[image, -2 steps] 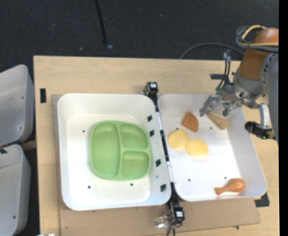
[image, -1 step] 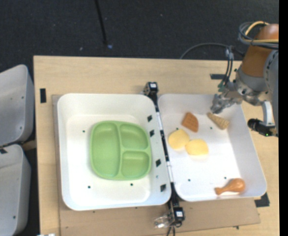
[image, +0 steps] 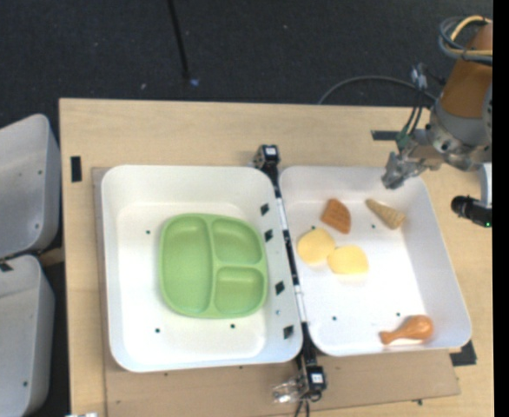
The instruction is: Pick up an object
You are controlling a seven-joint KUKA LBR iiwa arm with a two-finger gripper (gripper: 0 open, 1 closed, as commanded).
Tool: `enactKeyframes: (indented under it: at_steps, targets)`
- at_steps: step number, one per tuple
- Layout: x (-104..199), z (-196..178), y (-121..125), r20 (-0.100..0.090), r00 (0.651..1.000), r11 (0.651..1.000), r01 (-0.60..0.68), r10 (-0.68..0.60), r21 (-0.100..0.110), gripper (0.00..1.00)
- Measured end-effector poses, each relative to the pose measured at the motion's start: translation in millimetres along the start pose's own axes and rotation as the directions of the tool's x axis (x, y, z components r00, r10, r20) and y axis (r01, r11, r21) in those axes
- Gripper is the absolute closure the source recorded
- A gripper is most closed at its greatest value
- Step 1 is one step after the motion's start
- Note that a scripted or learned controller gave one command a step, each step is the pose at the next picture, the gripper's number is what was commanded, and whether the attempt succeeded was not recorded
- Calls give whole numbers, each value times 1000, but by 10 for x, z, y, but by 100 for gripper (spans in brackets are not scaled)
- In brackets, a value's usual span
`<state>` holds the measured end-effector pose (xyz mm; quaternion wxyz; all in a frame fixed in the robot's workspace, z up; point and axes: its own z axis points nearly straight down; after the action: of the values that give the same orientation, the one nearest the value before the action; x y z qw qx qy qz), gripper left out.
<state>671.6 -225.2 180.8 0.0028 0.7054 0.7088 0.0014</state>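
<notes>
Pincer (image: 396, 174) hovers over rt bin's (image: 441, 259) top-rt corner; can't tell its state. Rt bin: brown bread-like piece (image: 337, 215), tan wedge (image: 386, 213), 2 yellow rounds (image: 315, 247) (image: 347, 260) touching, orange drumstick (image: 407, 329) near front edge. Lt bin (image: 115, 233): green divided plate (image: 212, 265). No legible writing.

arm (image: 467, 76) cut off at right edge, gripper (image: 396, 174) blurred

wooden bench (image: 194, 133), dark floor (image: 107, 33)
</notes>
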Motion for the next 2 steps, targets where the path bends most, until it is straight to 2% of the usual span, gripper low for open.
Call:
enactKeyframes:
  at_steps: [1, 2]
  targets:
    - [23, -618, 89, 1, 1000, 1000, -1, 1, -3, 100]
    - [14, -760, 98, 0, 1000, 1000, 2, -2, 1, 100]
